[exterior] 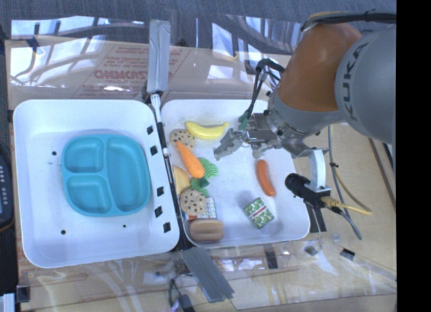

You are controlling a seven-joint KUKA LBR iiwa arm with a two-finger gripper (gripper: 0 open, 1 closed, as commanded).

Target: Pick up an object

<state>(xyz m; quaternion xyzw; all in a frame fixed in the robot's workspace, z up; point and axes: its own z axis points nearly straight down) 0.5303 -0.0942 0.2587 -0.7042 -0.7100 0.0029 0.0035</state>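
Landmark: the divider rail (161, 162) between the two bins.

Left of the rail: left bin (34, 236), white, matte, shallow. A blue sectioned plate (106, 173) lies in it, smooth plastic, three compartments, rounded corners.

Just right of the rail, in the right bin (289, 226): a tight cluster of toy food. Two speckled cookies, one (179, 138) at the top and one (193, 201) lower down. A carrot (190, 160), orange, tapered, with green leaves, lies aslant between them. A bread roll (206, 230) sits at the near end, brown and rounded. A banana (206, 130), yellow, curved and glossy, lies further right of the rail.

Further right again: gripper (227, 144) above the bin floor, beside the banana's tip. Fingers look slightly apart with nothing between them; hard to be sure at this slant. No object is picked out yet; the closest candidates are the banana and carrot.

Far from the rail: a sausage (265, 178), red-orange, smooth, lying alone, and a small green carton (258, 212), boxy, tilted.

Risks, as judgement:
- Banana is curved and slick; a pinch near its tip could squirt it sideways.
- Cluster by the rail is crowded; descending there may nudge neighbours or catch two things.
- Closing on bare floor between banana and carrot is likely if the aim is slightly off.
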